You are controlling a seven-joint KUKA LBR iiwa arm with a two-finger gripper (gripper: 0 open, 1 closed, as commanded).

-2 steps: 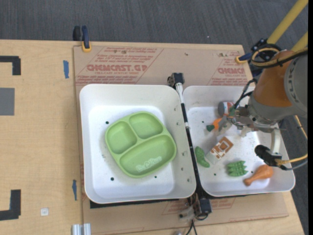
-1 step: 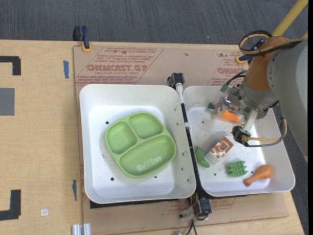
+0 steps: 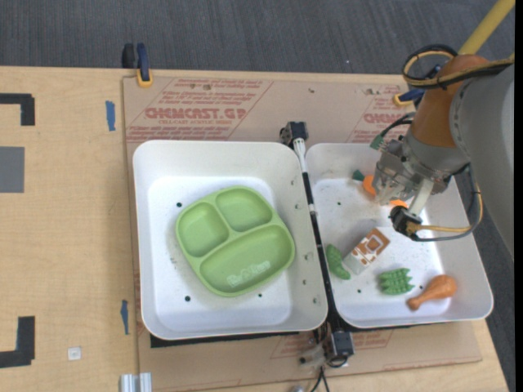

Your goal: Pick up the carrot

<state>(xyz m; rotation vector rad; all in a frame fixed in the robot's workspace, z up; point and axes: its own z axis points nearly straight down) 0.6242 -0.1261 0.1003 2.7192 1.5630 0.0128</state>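
From my seat, the surface carries two bins: the left bin with a green divided plate, and the right bin, where the arm reaches in at the far side. The gripper sits low over the carrot, whose orange end peeks out at its left, green top beside it; whether it's released or clenched I cannot tell. I'd centre over the carrot, straddle its narrow width, close fully, then lift straight, away from the bin wall.
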